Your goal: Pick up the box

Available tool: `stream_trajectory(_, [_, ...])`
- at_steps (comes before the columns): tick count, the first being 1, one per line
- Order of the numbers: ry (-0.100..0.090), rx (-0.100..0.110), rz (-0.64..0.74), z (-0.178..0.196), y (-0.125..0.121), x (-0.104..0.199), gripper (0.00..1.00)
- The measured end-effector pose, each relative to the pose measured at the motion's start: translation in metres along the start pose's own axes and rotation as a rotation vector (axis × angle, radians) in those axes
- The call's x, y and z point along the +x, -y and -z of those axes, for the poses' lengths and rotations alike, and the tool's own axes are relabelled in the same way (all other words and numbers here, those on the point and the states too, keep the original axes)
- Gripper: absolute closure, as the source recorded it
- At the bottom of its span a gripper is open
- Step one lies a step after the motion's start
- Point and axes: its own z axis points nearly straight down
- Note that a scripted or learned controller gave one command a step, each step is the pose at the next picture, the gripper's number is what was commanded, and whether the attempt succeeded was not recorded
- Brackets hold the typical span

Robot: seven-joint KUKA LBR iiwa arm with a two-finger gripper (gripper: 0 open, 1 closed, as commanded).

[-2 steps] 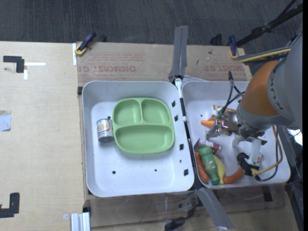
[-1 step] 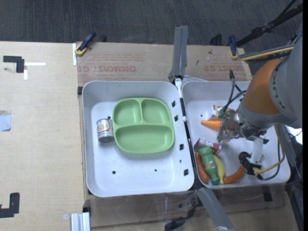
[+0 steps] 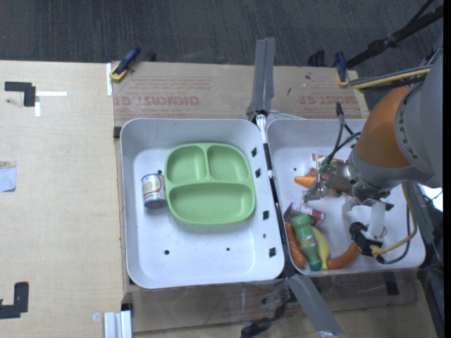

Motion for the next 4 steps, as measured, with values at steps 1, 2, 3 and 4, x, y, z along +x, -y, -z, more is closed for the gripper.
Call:
stream_trajectory(1, [-0.002, 0.0, -0.072, -0.009, 0.023, 0.0, 0.0])
stream_trajectory(2, [-0.002, -0.004, -0.255, 0.093, -0.057, 0.076, 0.0])
stream_trajectory(3, [-0.001, -0.002, -0.081, 0.092, 0.022, 0.051, 0.0])
stream_trajectory(4, [-0.002, 0.0, -0.325, 0.002, 0.014, -0.001, 0.0])
